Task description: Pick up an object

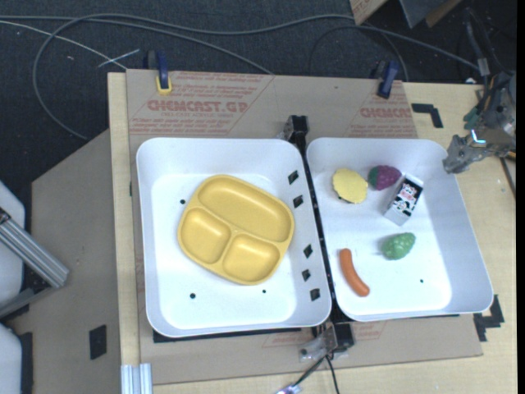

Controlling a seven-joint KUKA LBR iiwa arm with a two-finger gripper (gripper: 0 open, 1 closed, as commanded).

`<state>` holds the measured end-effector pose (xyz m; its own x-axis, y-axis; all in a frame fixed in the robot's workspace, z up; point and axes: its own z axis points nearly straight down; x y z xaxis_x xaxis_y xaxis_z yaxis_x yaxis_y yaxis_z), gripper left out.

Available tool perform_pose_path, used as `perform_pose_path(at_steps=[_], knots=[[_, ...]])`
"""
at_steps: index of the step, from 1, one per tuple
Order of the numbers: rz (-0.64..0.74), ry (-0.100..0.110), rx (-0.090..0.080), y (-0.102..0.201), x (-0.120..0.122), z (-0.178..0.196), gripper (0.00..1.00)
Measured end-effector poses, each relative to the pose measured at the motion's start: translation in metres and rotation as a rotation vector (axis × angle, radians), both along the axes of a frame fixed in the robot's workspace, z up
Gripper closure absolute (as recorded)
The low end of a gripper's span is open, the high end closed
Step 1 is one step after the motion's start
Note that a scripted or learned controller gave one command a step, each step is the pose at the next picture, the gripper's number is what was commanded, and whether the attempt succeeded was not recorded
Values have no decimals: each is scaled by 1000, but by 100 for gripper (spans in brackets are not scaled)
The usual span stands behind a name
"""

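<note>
Camera view: gripper (469, 148) sits at the far right, over the outer top corner of the right bin (467, 245), above its rim; nothing visible in it. Fingers too small and blurred to tell whether open or closed.

Right bin contents: yellow item (350, 185) and purple item (383, 176) just beside each other near the top; small carton (404, 200) tilted, just right of the purple item; green item (398, 245) below the carton; orange sausage (353, 272) lower left.

Left bin (156, 245) holds a yellow divided plate (235, 229), three compartments. Both bins rest on the surface (78, 245).
</note>
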<state>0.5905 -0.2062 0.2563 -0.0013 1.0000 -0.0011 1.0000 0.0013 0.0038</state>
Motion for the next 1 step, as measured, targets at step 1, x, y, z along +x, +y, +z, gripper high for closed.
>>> perform_pose_path(at_steps=[1], knots=[[4, 7, 4, 56, -13, -14, 100]])
